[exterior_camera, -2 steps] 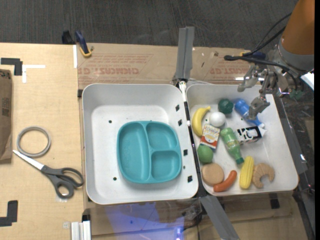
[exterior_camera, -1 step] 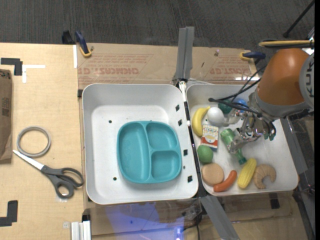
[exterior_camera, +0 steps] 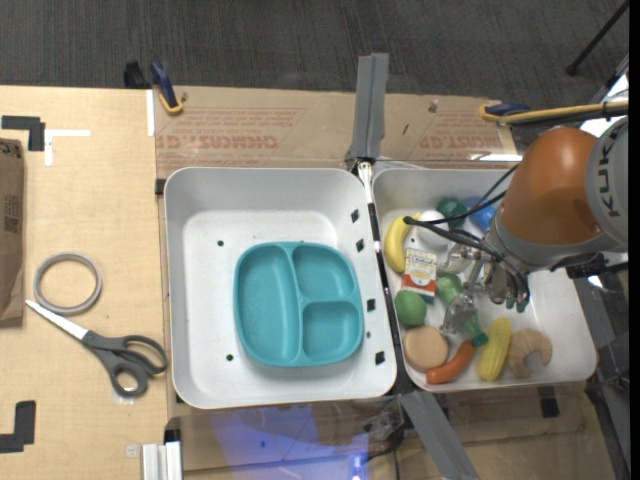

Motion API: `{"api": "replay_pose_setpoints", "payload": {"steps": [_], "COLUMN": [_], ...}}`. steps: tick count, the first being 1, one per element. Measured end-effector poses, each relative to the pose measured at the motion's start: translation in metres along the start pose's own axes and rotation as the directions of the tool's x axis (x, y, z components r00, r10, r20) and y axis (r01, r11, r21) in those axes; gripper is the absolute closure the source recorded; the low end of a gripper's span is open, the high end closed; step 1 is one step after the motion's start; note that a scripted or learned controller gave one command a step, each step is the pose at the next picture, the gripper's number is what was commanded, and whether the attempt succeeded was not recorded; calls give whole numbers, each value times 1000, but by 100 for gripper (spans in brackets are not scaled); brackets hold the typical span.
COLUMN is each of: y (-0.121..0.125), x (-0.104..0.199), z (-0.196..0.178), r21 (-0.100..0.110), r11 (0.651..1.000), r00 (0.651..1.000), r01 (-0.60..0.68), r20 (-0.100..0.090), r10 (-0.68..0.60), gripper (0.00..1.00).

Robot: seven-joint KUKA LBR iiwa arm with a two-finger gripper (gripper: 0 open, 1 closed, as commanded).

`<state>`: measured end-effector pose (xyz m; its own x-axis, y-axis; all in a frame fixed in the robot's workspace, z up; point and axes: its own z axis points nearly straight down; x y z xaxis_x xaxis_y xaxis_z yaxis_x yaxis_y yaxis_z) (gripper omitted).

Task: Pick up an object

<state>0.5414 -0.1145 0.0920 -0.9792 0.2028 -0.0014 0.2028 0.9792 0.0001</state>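
A: From the overhead camera, which step is this?

B: Reaching, I'd say. The gripper (exterior_camera: 462, 315) hangs low in the right bin (exterior_camera: 578, 320), near the corn (exterior_camera: 495, 349) and carrot (exterior_camera: 449, 364); whether it's apart, I can't tell.

A: And next?

B: Closing on one toy. The wooden bench (exterior_camera: 90, 208) carries scissors (exterior_camera: 105, 347) and tape (exterior_camera: 67, 282).

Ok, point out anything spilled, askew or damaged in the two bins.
Nothing stands out. The teal divided plate lies flat in the left bin; the toy food, such as the banana and corn cob, lies jumbled but inside the right bin, beneath the gripper.
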Motion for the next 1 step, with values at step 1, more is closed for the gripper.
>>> {"api": "replay_pose_setpoints", "payload": {"steps": [1], "y": [0], "x": [0], "z": [0], "r21": [0], "r11": [1000], "r00": [1000], "r01": [0], "r20": [0], "r10": [0], "gripper": [0]}}
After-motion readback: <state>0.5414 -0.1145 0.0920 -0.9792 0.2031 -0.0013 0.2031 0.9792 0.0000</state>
